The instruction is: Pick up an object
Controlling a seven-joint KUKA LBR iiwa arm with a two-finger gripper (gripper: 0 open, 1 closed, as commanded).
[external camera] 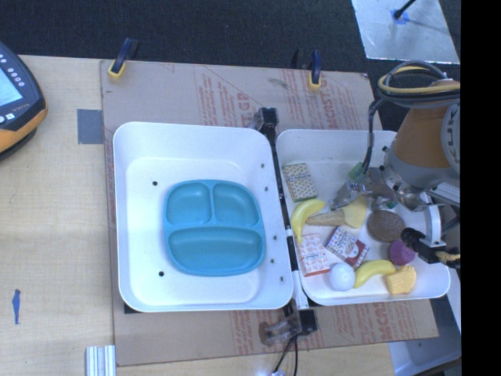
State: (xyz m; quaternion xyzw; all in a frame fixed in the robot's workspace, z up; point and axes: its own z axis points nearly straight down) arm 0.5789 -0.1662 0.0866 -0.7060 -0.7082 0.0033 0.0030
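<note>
The right bin (329, 139) holds several small toy foods. Among them are a yellow banana (305, 212), a tan cone (327, 218), a pale yellow piece (357, 215), a brown round item (385, 225), a purple item (401, 252), a white egg (341, 276), a second banana (374, 270) and a yellow wedge (401, 281). Flat packets lie there too: a patterned one (300, 180) and two red-and-white ones (315, 254) (347, 245). My gripper (354, 194) is low in this bin, just above the pale yellow piece and the cone. I see nothing lifted in it.
The left bin (133, 155) holds a blue divided plate (213, 227). The arm (423, 139) with its orange band and cables covers the right bin's far right corner. A black latch (268, 118) sits between the bins. An orange-edged device (16, 92) lies at far left.
</note>
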